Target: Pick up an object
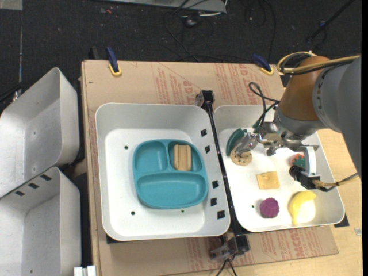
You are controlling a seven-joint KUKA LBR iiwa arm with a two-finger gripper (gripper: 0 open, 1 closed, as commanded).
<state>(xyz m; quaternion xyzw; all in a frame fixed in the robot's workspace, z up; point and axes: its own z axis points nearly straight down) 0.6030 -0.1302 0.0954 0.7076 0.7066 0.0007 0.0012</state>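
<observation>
Your gripper point(246, 144): jaw state unreadable. Cookie point(242, 157) just below it, teal piece point(234, 138) left, cracker point(268, 180) farther down.

Glossy teal plastic tray point(170, 190)

Robotics lab: white bins point(109, 154) on a cardboard-covered bench point(172, 79), loose cables point(253, 10) on dark floor at top.

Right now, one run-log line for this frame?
arm: over right bin | gripper: beside round cookie | grasp: none seen | right bin: cracker, purple ball, banana | left bin: teal tray
</observation>
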